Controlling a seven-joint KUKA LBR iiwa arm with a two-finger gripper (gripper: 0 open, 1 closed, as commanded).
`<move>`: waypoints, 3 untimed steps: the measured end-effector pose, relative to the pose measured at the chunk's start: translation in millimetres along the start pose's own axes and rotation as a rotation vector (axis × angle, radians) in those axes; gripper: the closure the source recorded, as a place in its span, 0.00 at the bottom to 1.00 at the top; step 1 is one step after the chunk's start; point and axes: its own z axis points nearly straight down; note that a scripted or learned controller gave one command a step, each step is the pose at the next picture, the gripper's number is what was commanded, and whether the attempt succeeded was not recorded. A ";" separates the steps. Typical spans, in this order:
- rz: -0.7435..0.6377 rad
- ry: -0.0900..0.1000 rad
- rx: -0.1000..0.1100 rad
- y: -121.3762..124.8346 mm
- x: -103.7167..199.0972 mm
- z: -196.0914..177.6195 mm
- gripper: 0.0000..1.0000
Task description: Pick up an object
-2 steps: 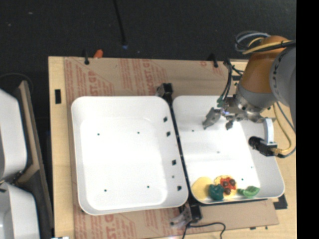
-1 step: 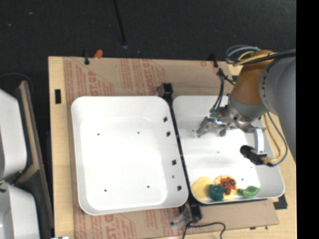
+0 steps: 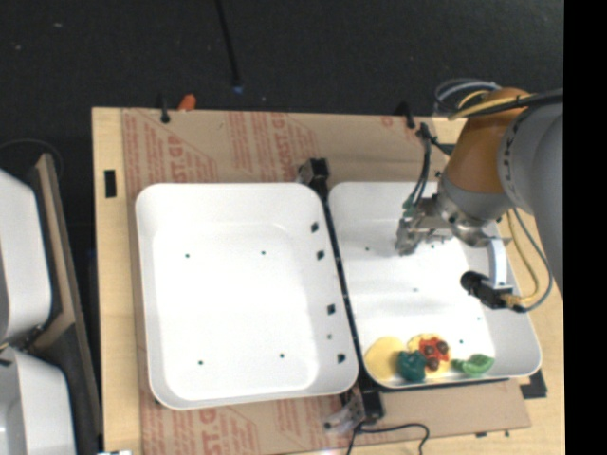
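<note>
In the camera view several small objects lie along the right bin's (image 3: pixel 379 216) near edge: a pale yellow piece (image 3: pixel 382 355), a teal object (image 3: pixel 411 367), a red object (image 3: pixel 434 348) and a green object (image 3: pixel 474 363). My gripper (image 3: pixel 410 238) hangs over the upper middle of the right bin, well behind that cluster. Nothing shows beneath its tip.
The left bin (image 3: pixel 152 254) sits beside the right one, with a black divider strip (image 3: pixel 332 273) between them. Both rest on a cardboard sheet (image 3: pixel 228 150). A black cable end (image 3: pixel 479 287) hangs from the arm over the right bin.
</note>
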 end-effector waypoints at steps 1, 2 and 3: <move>-0.001 0.000 -0.003 1.9 -0.7 -63.6 1.00; -0.001 -0.001 -0.003 4.5 -10.4 -111.8 1.00; -0.002 0.000 0.000 4.9 -11.1 -131.1 1.00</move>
